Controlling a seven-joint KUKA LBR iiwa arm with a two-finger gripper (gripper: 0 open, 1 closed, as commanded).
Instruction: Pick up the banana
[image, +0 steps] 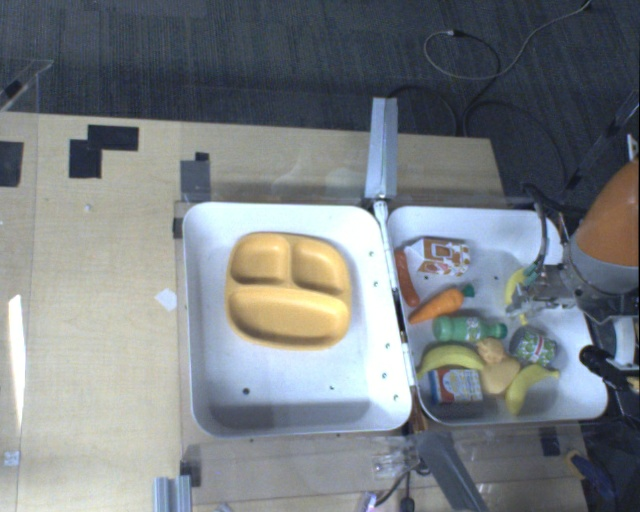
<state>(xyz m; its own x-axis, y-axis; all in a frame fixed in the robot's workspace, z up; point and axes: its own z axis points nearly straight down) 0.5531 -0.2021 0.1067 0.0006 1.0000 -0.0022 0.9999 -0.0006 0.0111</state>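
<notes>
In the right bin (500, 222), a yellow-green banana (449, 356) lies curved near the front, just above a red-labelled can (456, 386). A second yellow banana (527, 386) lies at the front right, beside a beige pear-shaped piece (496, 364). My gripper (538, 293) hangs low over the bin's right side, well behind both bananas. A small yellow-green thing (514, 285) sits right against its left side; I cannot tell what it is or whether it is gripped.
The right bin also holds a carrot (439, 305), a green bottle (468, 328), a red sausage (404, 279), a white-and-orange carton (441, 257) and a round can (533, 347). A yellow divided plate (290, 288) lies in the left bin (300, 410).
</notes>
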